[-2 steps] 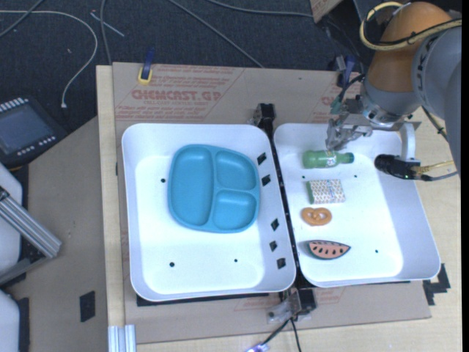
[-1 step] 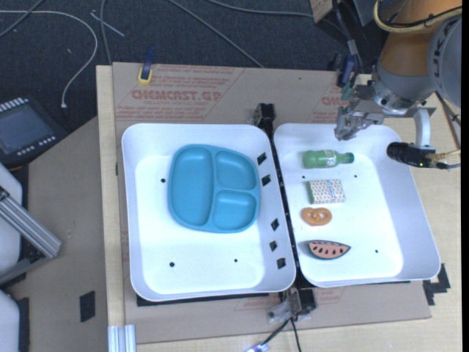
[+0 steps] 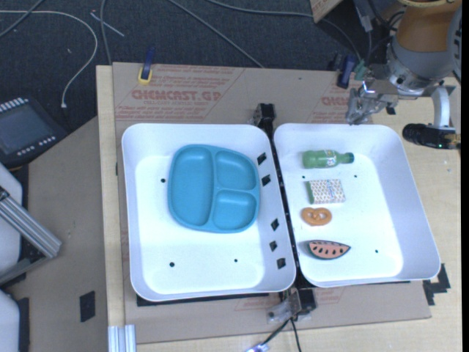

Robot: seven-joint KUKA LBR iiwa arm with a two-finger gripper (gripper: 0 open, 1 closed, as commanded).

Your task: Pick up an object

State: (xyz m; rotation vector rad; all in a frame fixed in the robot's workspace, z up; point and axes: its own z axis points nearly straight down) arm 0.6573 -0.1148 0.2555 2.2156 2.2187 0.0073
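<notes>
Camera view: the gripper (image 3: 360,113) hangs just past the right bin (image 3: 418,218), fingers slightly apart, holding nothing. It should drop straight onto the green bottle (image 3: 327,158).

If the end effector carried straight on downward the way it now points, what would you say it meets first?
Probably the back rim of the right bin or the cardboard just behind it. The end effector hangs over that edge, though depth is unclear. The green bottle lies farther forward.

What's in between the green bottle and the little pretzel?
In the camera view, a small speckled square packet lies between the green bottle and the pretzel, all in one column in the right bin.
</notes>
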